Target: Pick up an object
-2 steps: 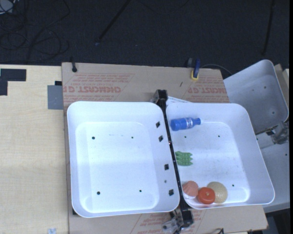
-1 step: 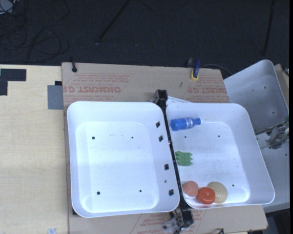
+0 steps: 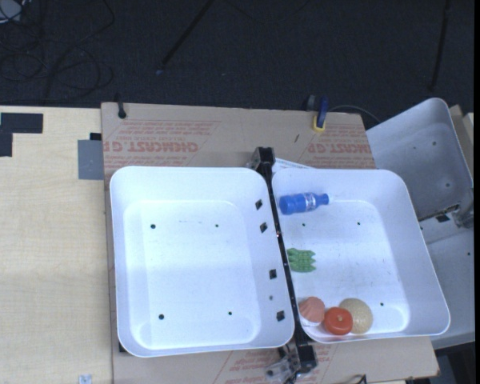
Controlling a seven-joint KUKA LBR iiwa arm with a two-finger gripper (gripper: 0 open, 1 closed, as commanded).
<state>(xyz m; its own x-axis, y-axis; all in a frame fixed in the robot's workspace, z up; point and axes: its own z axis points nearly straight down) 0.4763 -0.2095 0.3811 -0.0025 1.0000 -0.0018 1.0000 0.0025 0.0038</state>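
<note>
Two white bins sit side by side on a flat brown sheet of cardboard (image 3: 184, 138) with red letters printed on it. The bins are smooth and shiny, like plastic, with round corners and low walls. The left bin (image 3: 128, 214) has just small dark dots on its floor. The right bin (image 3: 420, 254) holds all the things to pick up. A little blue bottle (image 3: 304, 203) lies on its side near the top left corner of that bin, with its paler end pointing right. Lower down, close to the left wall, is a small green bumpy thing (image 3: 301, 260); I cannot tell what it is. In the bottom corner three round things sit bunched up and touching: a soft pink one (image 3: 311, 309) on the left, a shiny red one (image 3: 338, 321) in the middle, and a pale tan ball (image 3: 358, 314) that looks a bit rough on the right. A thin black strip (image 3: 274, 230) with small clips runs down between the two bins. A smooth grey metal plate (image 3: 420, 146) leans at the right, behind the right bin. The bench (image 3: 40, 238) to the left is pale wood. I cannot tell how wide the gripper is open or if it has hold of anything.
</note>
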